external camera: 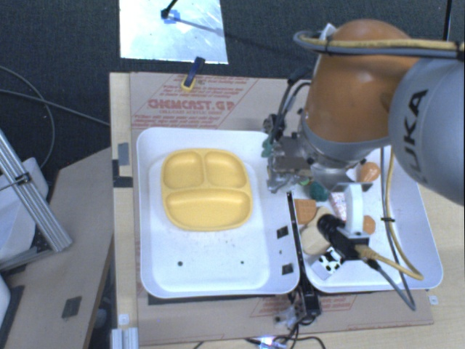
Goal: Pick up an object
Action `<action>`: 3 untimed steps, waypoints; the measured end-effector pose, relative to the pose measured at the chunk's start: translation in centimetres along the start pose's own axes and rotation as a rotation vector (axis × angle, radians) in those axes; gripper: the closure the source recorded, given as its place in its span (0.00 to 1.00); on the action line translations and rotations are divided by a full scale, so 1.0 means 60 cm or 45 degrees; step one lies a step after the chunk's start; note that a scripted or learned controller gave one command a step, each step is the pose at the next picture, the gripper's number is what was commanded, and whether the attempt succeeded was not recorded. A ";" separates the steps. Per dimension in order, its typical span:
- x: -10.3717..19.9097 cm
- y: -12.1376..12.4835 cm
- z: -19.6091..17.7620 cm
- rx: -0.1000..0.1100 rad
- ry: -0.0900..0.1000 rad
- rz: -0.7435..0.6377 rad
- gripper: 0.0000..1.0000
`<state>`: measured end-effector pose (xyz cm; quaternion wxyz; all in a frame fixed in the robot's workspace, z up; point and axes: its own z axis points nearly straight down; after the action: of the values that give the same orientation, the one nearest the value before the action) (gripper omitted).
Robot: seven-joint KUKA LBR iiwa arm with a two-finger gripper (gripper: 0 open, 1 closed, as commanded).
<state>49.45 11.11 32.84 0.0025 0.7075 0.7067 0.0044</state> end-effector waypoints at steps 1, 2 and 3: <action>0.055 -0.019 0.236 0.025 -0.005 -0.004 1.00; 0.039 0.001 0.377 0.021 -0.005 0.000 1.00; 0.042 0.139 0.094 -0.016 0.001 -0.007 1.00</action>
<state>57.86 13.65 27.28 0.0065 0.7055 0.7086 0.0091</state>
